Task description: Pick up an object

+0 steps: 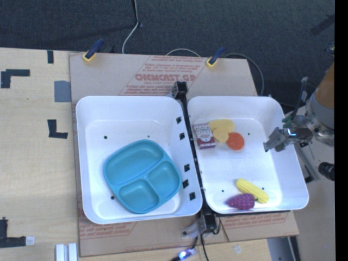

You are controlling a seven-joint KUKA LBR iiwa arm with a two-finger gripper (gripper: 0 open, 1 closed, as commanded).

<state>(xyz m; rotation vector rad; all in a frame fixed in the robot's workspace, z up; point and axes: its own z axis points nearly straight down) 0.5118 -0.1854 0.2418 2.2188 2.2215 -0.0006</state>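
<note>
Toys to pick from lie in the right white plastic bin (283, 162). A small red and white box (204, 135), a pale yellow soft shape (222, 128) and a round orange ball (235, 141) huddle close together near the bin's far left corner. A yellow toy corn cob (252, 190) and a purple bunch of toy grapes (241, 202) touch each other by the near edge. The left white plastic bin (87, 145) holds a blue plastic plate with three sections (142, 175), lying toward its near edge.

The grey metal gripper (278, 140) hangs over the right edge of the right bin, up high, and nothing sits between its fingers. I cannot tell if the claw is spread or closed, because it looks small and dark.

I think the arm waits at the side so it can come down on a toy. The corn and grapes look tricky, because they touch and could both move.
</note>
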